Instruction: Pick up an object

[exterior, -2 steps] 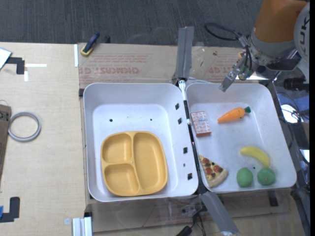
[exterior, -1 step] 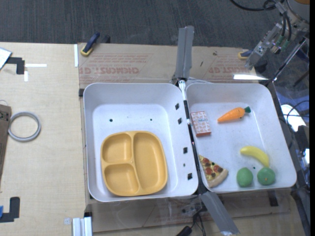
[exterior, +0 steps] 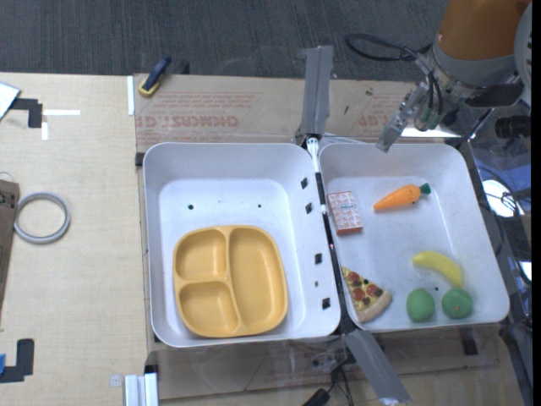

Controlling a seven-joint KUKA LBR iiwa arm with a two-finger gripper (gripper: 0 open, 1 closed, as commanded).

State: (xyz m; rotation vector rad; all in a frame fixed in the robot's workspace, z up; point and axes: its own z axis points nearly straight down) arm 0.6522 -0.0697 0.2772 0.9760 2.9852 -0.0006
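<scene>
Gripper (exterior: 397, 130) above right bin's (exterior: 473, 227) back edge, holding nothing. Fingers look closed, though blurry. Carrot (exterior: 399, 197) near back edge.

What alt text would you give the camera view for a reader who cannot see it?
The arm's tool hovers above the far edge of the right bin, which holds a carrot, small box, banana, pizza slice and two green fruits. The left bin holds a yellow divided plate.
</scene>
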